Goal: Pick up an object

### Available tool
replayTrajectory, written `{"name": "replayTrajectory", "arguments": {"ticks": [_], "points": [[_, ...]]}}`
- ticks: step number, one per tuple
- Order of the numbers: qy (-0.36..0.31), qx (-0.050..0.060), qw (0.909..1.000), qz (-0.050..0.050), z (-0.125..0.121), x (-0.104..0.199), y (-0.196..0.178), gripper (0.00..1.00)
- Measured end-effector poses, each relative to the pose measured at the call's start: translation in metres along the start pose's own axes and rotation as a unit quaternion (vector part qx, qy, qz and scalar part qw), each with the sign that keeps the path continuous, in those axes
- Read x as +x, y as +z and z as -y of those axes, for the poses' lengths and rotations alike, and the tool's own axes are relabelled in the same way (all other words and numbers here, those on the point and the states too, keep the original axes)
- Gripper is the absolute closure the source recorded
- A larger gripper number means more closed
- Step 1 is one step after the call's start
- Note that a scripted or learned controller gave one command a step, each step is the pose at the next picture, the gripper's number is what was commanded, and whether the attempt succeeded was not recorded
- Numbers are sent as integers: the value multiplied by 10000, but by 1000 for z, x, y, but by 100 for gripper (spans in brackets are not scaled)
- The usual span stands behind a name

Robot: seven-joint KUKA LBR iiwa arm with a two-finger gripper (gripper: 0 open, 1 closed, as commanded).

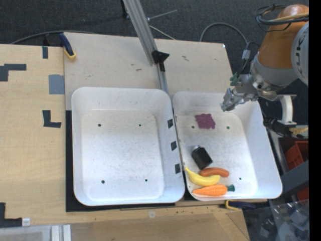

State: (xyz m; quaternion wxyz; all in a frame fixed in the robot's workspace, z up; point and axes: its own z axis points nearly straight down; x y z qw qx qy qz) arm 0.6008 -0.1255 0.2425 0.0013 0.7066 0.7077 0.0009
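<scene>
The right bin (pixel 261 149) holds a purple flat piece (pixel 204 120) near its back, a black block (pixel 201 157) in the middle, and at the front a yellow banana (pixel 199 177), a red-orange sausage (pixel 215 172) and an orange carrot (pixel 210 190). My gripper (pixel 228 103) hangs over the back right part of this bin, to the right of and slightly behind the purple piece. Nothing shows between its fingers.
The left bin (pixel 80 134) lies beside the right one. A slanted metal bar (pixel 143 29) runs down to the gap between the bins. A blue and yellow tool (pixel 68 46) rests at the bench's back left. Cables trail behind the bins.
</scene>
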Motion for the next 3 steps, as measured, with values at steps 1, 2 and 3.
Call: {"name": "replayTrajectory", "arguments": {"ticks": [1,2,3], "points": [[-28,15,10000,-13,-8,57,-7,100],[-24,31,10000,-9,-11,111,9,100],[-27,25,10000,-7,-23,168,20,100]]}}
